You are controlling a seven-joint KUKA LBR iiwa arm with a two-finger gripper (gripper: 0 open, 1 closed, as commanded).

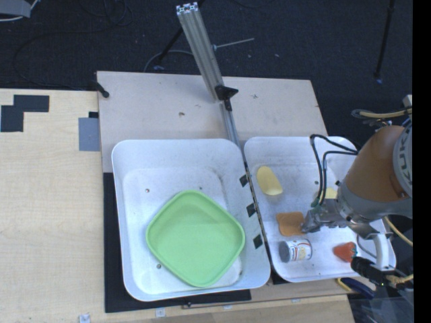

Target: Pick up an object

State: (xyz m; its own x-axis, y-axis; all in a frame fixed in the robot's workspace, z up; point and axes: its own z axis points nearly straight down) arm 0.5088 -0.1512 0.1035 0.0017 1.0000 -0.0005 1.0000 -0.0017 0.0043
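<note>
Here we look down on a worktop [283, 106] carrying two shallow white bins side by side. In the left bin [128, 173], toward the lower centre of the frame, lies a light green square plate [195, 237], tilted corner-wise. In the right bin [296, 150] we see four small things: a pale yellow oval object [269, 180] in its upper left part, an orange flat piece [289, 223] near the middle, a small white jar with a dark lid [295, 251] lying on its side near the lower edge, and a red-orange object [345, 251] at the lower right.

The arm [377, 173] reaches in from the right of the frame, its orange band prominent, and the gripper [313, 222] sits low in the right bin, just beside the orange flat piece on its right side. We cannot tell how the gripper stands, nor whether it touches the piece; nothing is visibly grasped. A grey aluminium rail [205, 52] runs diagonally down from the top centre to the junction of the bins.
</note>
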